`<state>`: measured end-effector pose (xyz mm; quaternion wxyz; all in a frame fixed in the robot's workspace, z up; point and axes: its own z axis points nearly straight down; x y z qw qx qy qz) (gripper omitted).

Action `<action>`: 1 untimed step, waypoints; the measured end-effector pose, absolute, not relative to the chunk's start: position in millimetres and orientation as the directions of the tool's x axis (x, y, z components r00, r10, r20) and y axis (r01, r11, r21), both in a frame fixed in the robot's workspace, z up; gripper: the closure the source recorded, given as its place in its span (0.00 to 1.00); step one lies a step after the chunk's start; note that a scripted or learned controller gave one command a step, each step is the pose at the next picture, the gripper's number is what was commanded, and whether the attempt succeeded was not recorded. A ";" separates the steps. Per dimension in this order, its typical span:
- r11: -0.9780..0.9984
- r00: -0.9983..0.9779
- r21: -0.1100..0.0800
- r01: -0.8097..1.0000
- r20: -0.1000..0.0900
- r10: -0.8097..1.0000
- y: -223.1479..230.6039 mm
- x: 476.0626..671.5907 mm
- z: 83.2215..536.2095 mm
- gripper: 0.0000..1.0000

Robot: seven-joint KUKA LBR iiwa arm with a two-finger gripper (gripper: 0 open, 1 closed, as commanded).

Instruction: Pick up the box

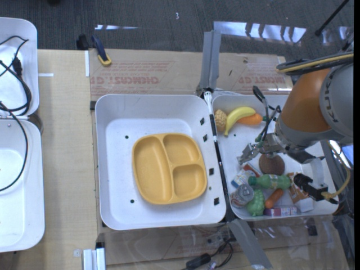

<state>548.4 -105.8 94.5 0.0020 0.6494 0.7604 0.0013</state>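
Setting: dark carpeted floor behind a bench [62, 151] topped with brown cardboard, seen from above at a slant.
Arm: grey with an orange band [306, 103], reaching in from the right over the right bin [225, 108].
Gripper [251, 152]: low inside the right bin, near its middle; finger state cannot be told, nothing visibly grasped.
Just beside the gripper: brown round object [271, 164] to its right; green bottle [271, 180] lying on its side just below that.
Box [286, 211]: small, flat, pink and white, lying along the near edge of the right bin, apart from the gripper.
Near the box: orange carrot [274, 197] just above it, green leafy toy [256, 202] to its left, round tin [244, 192] next to that.
Far corner of the right bin: yellow banana [239, 117] with an orange item [251, 118] touching it and a small corn cob [220, 118] to the left.
Left bin [112, 167]: holds a yellow three-compartment plate [169, 167], lying flat at its centre.
Further out: black cables [14, 83] over white trays [19, 201] at the far left; blue and yellow clamp [101, 52] on the cardboard beyond the left bin.
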 end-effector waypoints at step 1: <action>0.151 -0.151 0.007 0.988 -0.005 0.988 -108.4 549.2 104.1 1.00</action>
